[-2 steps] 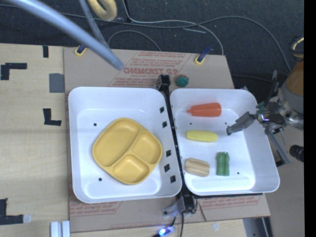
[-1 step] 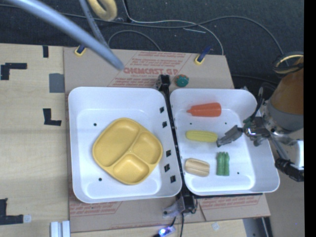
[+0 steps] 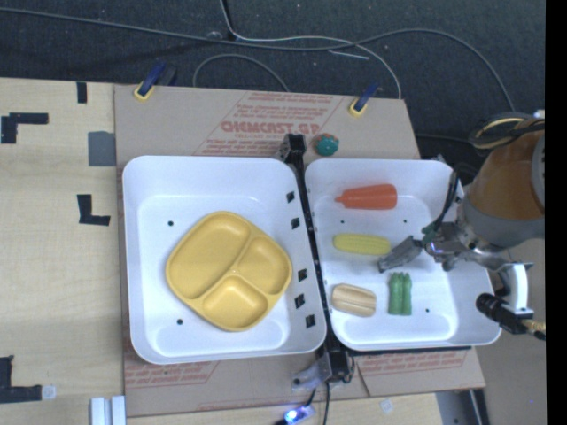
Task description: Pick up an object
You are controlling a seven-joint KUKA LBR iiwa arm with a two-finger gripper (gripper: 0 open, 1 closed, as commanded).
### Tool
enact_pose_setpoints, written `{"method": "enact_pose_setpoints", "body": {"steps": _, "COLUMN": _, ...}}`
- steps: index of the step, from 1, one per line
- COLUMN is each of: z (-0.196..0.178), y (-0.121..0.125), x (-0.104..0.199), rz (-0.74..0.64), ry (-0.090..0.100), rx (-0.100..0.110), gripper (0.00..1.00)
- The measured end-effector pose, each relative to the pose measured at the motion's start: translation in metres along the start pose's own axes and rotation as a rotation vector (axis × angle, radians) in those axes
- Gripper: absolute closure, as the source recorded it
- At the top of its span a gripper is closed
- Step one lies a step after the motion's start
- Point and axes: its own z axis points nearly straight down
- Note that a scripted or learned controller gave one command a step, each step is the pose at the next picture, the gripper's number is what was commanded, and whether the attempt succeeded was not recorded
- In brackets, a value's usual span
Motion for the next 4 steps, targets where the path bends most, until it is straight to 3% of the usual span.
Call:
{"method": "enact_pose_setpoints", "body": {"steps": 1, "z": 0.053, "y": -0.001, "x": 0.001, "rz": -0.001, "ry": 0.000, "rx": -0.001, "gripper": 0.00}}
{"method": "enact_pose_setpoints", "body": {"steps": 2, "z": 0.041, "y": 0.000, "x": 0.001, "rz": -0.002, "ry": 0.000, "rx": -0.004, "gripper": 1.00}}
{"method": "enact_pose_setpoints", "body": {"steps": 4, "z": -0.074, "y": 0.005, "x": 0.004, "rz": -0.001, "ry": -0.003, "rx": -0.012, "gripper": 1.00}}
